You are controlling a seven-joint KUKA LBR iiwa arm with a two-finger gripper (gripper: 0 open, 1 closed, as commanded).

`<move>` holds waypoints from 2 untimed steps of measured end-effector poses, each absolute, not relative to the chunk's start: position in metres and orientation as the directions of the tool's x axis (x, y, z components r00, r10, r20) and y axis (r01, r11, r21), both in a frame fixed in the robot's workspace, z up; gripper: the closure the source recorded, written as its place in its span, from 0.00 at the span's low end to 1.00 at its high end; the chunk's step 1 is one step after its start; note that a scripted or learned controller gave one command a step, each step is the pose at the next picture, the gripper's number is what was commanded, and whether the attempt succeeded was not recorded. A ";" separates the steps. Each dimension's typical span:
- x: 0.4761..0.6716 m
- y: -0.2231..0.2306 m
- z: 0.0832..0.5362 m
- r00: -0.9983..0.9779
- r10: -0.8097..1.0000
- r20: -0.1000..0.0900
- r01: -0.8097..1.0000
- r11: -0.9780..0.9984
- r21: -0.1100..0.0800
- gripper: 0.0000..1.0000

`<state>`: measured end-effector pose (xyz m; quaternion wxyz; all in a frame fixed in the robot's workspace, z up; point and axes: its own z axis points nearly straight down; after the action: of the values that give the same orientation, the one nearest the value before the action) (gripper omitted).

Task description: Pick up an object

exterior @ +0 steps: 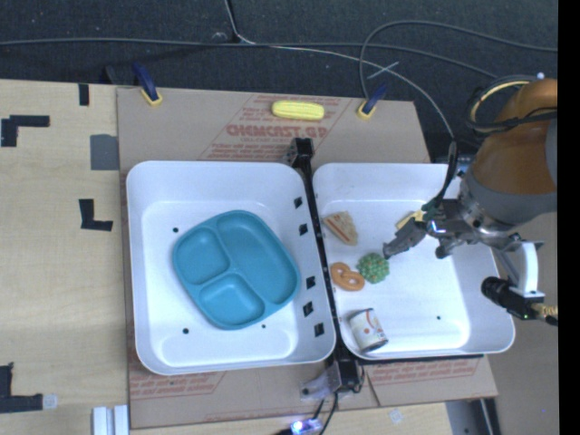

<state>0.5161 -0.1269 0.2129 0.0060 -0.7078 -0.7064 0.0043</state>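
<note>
Jaws (397, 246) hung over the right bin (471, 333), just beside the green broccoli piece (372, 266); whether they were spread could not be told. Blue plate (235, 267) lay in the left bin (145, 243).

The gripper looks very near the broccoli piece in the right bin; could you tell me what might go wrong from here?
1. The broccoli lies close beside the pretzel, so the gripper may nudge or catch both.
2. The gripper approaches at a slant from the broccoli's upper right, so it could push the piece toward the pretzel rather than straddle it.
3. The sandwich piece lies just above and could be bumped.
</note>
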 end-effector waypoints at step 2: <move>0.521 -0.128 0.155 0.000 1.000 0.001 1.000 0.000 -0.008 0.00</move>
<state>0.5207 -0.1283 0.1554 0.0030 -0.7071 -0.7071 0.0024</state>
